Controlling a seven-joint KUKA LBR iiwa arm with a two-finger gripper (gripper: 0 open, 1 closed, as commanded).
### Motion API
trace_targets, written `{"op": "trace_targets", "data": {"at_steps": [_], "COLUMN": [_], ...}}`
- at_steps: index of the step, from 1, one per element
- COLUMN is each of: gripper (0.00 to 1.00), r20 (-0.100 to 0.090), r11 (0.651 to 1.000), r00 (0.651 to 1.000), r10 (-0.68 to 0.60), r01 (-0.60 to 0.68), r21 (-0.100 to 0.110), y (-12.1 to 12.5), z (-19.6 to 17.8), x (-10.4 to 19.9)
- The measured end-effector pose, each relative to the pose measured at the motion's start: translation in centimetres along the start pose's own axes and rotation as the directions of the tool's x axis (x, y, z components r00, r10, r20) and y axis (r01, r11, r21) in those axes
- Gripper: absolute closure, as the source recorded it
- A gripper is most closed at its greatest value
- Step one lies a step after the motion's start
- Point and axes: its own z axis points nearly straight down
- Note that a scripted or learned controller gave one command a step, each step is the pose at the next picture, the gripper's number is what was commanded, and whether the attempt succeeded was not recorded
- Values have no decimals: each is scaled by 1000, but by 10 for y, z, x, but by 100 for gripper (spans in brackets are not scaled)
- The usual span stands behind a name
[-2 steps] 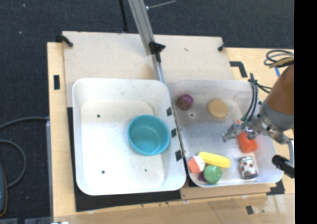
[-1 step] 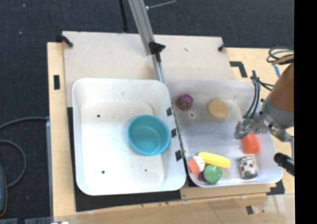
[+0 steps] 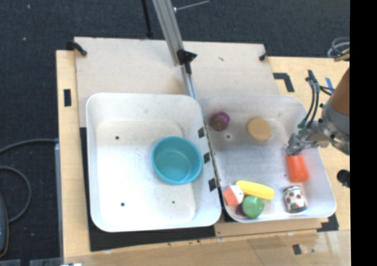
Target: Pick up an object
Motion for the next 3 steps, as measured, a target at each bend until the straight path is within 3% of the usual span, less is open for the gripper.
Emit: {"op": "trace_targets", "data": {"at_steps": [2, 3], "gripper": [100, 100], "r20": [0, -2], "r11": [1000, 1000], "r00": [1000, 1000], "r10": [-2, -4], "r01": [2, 4], "r21": [0, 4], "y": [3, 11], "z": [-85, -79], "x": [8, 64]}}
